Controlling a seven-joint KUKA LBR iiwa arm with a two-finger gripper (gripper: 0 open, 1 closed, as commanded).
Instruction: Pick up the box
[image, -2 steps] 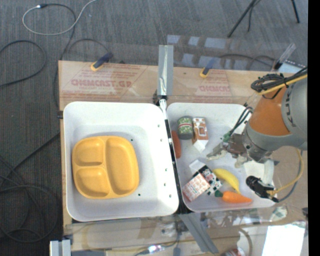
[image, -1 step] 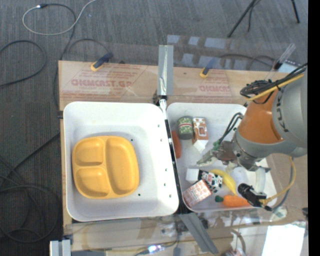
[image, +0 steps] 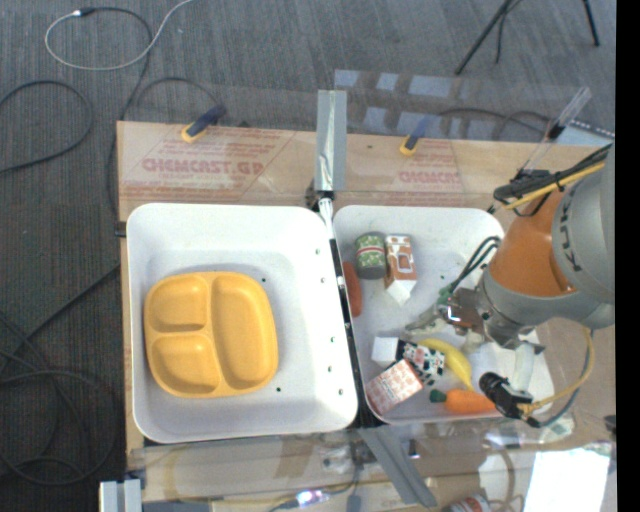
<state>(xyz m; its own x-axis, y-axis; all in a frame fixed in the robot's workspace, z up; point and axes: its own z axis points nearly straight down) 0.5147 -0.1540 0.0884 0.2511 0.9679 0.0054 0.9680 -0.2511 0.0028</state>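
Over the right bin (image: 350, 225) the gripper (image: 452, 308) hung low among clutter; whether its jaws were wide or narrow could not be told. The likeliest target, a brown-and-white box (image: 400, 256), stood near the bin's back wall, touching a green box (image: 370, 254), well apart from the gripper. Closer lay a banana (image: 452, 360), a carrot (image: 468, 402) and a red packet (image: 395, 384). A descent there would probably catch those instead, or a grasp might drag both boxes together.

Left bin (image: 180, 225): holds a yellow divided plate (image: 211, 333)
Right bin (image: 440, 225): banana (image: 452, 358) just above a carrot (image: 468, 403) — near the front edge
Bench back: two clamps (image: 202, 123) — blue and yellow
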